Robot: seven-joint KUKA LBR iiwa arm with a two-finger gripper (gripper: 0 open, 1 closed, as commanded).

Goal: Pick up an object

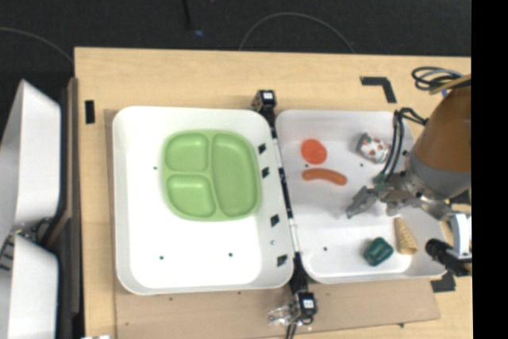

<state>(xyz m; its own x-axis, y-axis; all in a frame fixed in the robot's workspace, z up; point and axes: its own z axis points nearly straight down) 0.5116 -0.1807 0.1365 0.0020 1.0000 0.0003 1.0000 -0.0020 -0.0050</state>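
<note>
The right bin (333, 266) holds several small items. A red-orange round piece (313, 149) lies toward the back left, with an orange sausage-shaped piece (325, 176) just in front of it. A small silver and red item (371, 145) sits near the back. At the front are a green block (379, 252) and a tan cone (406, 236). My gripper (375, 203) hangs low over the bin's middle right, between the sausage piece and the cone. Its fingers are spread open with only white bin floor between them.
The left bin (143, 250) carries a green divided plate (212, 174). A black-clipped divider (279, 194) runs between the bins. The arm's grey and orange body (444, 147) covers the right bin's right side. Cables (432, 78) lie at the back right.
</note>
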